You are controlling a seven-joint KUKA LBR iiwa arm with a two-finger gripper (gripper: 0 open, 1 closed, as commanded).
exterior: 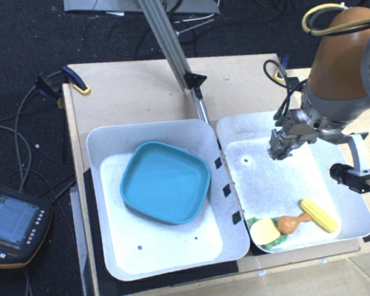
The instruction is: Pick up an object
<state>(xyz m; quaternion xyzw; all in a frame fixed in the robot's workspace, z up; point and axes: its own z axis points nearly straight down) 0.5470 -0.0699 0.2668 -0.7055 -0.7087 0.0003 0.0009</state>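
Claw [280,149] hangs over the right bin [260,182], grip state unclear; corn [320,215] and toys [275,227] lie below-right; blue plate [166,181] far left.

End effector [280,146] over right bin [344,181]; blue plate [165,182] in left bin [112,203]; toy food [296,221] at right bin's near edge.

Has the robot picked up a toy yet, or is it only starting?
Only starting. Done: the arm has reached over the right bin. In hand: nothing shows at the gripper, which hangs above bare bin floor. Left: the yellow corn and the orange toy lie at the near edge, the blue plate in the left bin.
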